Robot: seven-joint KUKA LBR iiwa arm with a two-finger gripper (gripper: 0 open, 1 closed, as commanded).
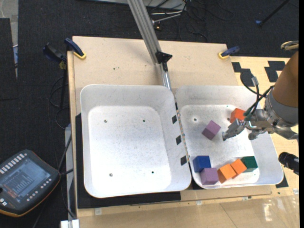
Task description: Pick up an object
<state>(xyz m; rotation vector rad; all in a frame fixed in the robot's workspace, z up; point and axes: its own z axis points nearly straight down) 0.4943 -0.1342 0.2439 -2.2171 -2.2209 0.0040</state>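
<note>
Several coloured blocks lie in the right bin (223, 95). A purple block (211, 129) sits alone near the bin's middle. An orange-red block (237, 114) lies just behind the gripper. Along the front edge sit a blue block (202, 163), a second purple block (209, 175), two orange blocks (228, 171) and a green block (249, 163). My gripper (240, 134) hangs low over the right half of this bin, right of the lone purple block. Its two dark fingers (229, 132) stand apart, and I see nothing between them.
The left bin (126, 137) lies beside the right one, sharing a raised rim at the middle. A slanted metal pole (145, 25) reaches down to the bins' back edge. A teach pendant (23, 182) rests off the bench at lower left.
</note>
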